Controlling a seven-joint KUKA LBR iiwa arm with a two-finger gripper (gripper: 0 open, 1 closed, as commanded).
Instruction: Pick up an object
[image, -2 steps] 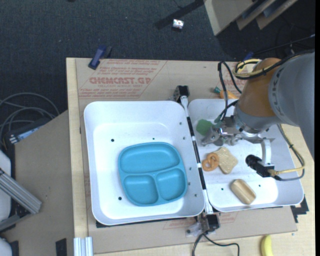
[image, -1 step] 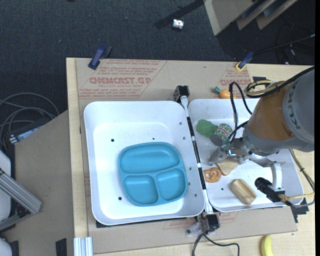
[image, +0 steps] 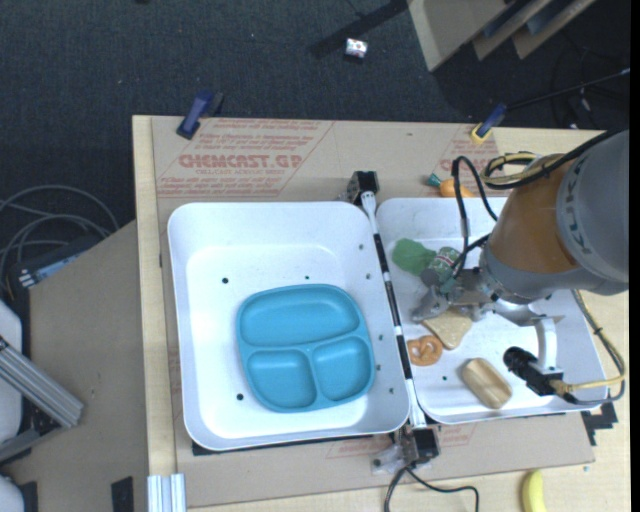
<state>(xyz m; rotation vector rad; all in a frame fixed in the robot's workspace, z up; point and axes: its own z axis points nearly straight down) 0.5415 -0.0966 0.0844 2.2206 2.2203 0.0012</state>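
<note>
At the front edge of the bench, a yellow object (image: 533, 492) lies just beyond the bins. In the right bin (image: 440, 400), nearest the camera, a tan bread-like piece (image: 484, 383) lies by the front wall, with a small orange pretzel shape (image: 424, 350) to its left beside the divider. A pale wedge-shaped piece (image: 450, 328) sits just behind them. The arm (image: 560, 225) leans in from the right, its orange band over the bin's middle and the wrist angled down toward the left. The gripper (image: 440, 290) is low over the wedge piece and a green object (image: 411, 254); whether it is clenched or released cannot be told. The left bin (image: 200, 250) holds a blue compartment tray (image: 303, 345), lying flat in its centre. Farther back, a blue clamp (image: 198, 113) grips the board's rear edge
</note>
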